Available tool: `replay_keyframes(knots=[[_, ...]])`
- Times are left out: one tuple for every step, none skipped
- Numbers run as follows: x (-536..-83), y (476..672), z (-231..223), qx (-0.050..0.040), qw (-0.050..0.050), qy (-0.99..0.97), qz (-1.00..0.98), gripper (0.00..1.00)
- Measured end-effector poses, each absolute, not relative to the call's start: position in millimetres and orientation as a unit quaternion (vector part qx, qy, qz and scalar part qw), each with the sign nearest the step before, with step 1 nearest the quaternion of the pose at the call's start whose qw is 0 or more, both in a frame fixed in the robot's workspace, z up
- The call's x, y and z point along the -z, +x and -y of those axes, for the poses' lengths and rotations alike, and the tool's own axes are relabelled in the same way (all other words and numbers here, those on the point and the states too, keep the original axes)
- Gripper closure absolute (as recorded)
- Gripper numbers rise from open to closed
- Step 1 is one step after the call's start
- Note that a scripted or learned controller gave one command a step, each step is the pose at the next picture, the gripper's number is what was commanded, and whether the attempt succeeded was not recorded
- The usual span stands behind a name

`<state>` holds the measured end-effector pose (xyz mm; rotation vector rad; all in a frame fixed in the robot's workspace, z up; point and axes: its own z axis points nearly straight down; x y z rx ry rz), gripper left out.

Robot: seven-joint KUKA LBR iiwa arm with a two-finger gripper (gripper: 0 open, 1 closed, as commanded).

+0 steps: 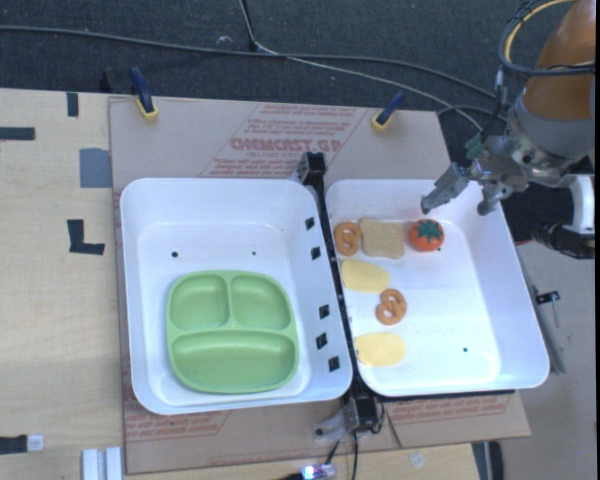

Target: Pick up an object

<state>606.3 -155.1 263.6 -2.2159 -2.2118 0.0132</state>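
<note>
Nearest the camera, at the bench's front edge, a dark clamp sits where the two white bins meet. Just behind it the left bin carries a light green divided plate with three compartments, lying flat in the front half of that bin. The right bin holds the toy food, all gathered on its left side near the divider: closest is a pale yellow oval slice, then a small orange pretzel-shaped piece just behind it, then another pale yellow oval close to the divider. Farther back runs a short row: an orange ring like a small doughnut, a tan slice of bread touching or just beside it, and a red tomato with a green top just right of the bread. Above the far right part of this bin hangs the gripper, its two dark fingers spread apart and holding nothing, with the left one pointing down toward the spot just behind the tomato. The grey wrist and orange band of the arm rise at the right. Beyond the bins, a brown cardboard sheet is pinned by two blue-and-yellow clips, and black cables cross the dark floor.
</note>
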Motion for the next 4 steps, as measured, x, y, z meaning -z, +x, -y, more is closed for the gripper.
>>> replay_keyframes(knots=[[-271.3, 608.4, 154.6, -0.0006, 0.0, -0.707, 0.708, 0.0], [-211.0, 599.9, 154.4, -0.0022, 0.002, -0.707, 0.707, 0.0], [-156.1, 588.9, 155.1, -0.0021, 0.002, -0.707, 0.707, 0.0], [-107.3, 596.1, 155.7, -0.0022, 0.002, -0.707, 0.708, 0.0]])
